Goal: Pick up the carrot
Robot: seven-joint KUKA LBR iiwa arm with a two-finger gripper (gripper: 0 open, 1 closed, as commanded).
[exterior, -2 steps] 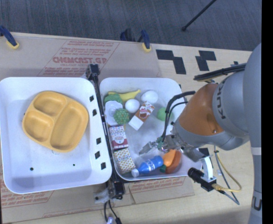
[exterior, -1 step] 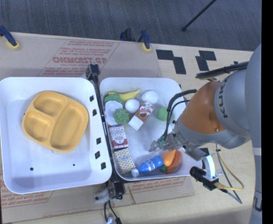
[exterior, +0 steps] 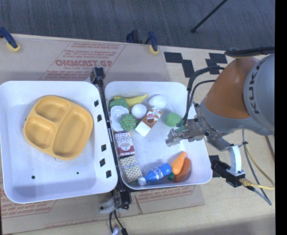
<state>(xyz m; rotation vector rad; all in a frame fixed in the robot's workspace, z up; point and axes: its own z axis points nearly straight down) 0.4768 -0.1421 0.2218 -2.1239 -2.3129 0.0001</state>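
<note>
You cannot tell from this view whether the jaws stand apart or together: the gripper (exterior: pixel 175 137) shows as a grey tangle of metal at the end of the arm (exterior: pixel 236 102), and nothing is visible between its tips. It hovers over the right-hand part of the right bin (exterior: pixel 195 177), just below a small green object (exterior: pixel 172 119) and above the carrot (exterior: pixel 179 161), with a clear strip of white floor between tool and target.

So you are in the approach step; the grasp has not begun. The carrot lies in the bin's lower right corner, pressed against a darker orange-red piece (exterior: pixel 184 171) on its right and touching the cap end of a blue bottle (exterior: pixel 156 174) at its lower left. Its long axis runs on a diagonal, from lower left to upper right in the picture. Which end is the tip is hard to read at this size; the upper right end looks rounded and bright.

For the next move, you likely need to carry the gripper down-picture until it sits over the carrot's middle, turn the wrist so the jaws close across that diagonal and not along it, then descend. Watch the crowding: the neighbour on the right and the bottle leave little room for a finger on either side.
</note>
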